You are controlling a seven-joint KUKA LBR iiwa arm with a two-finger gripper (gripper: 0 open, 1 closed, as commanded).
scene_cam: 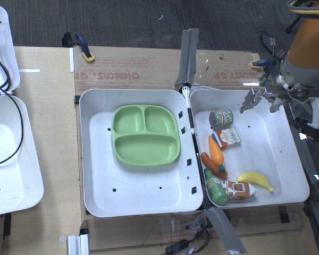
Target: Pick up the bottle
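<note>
The bottle (215,188) is green and lies on its side at the near-left corner of the right bin (280,142), hard against the wall that divides the two bins; its long axis runs from far to near with a slight lean toward the right, though which end carries the cap I cannot tell; its far end touches a carrot (215,152) group, an orange one and a darker one (213,165) lying just beyond it, and a small orange carton (238,190) lies against its right side; a banana (257,179) rests just right of that carton, a juice box (228,137) and a tipped can (221,118) sit farther back; the tool (261,99) hangs over the bin's far-right rim, well apart from the bottle, its two fingers spread wide with nothing between them; the left bin (95,185) holds a green divided plate (145,135); both bins stand on a pale wooden desk (53,78) with cardboard (133,70) under their far edge, a blue and yellow clamp (84,48) at the back, dark carpet (149,9) beyond.
</note>
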